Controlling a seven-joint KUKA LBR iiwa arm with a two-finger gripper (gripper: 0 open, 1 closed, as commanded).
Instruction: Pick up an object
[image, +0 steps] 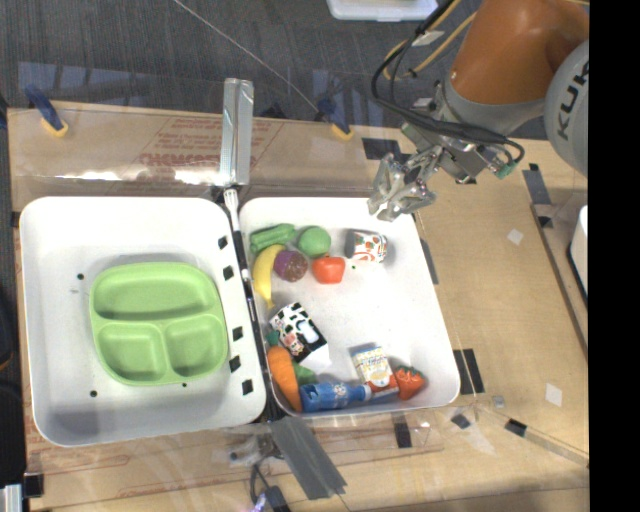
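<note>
Fingers (398, 192) look spread, holding nothing — small cup (366, 247) lies just below-left, apart, in rt bin (440, 330).

Wooden bench (500, 290), dark carpet (120, 50).

Grey arm (565, 90), orange band, black cables, metallic gripper (400, 192).

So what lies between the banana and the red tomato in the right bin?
In the camera view, a dark purple round fruit sits between the banana and the tomato, touching or nearly touching both.
</note>
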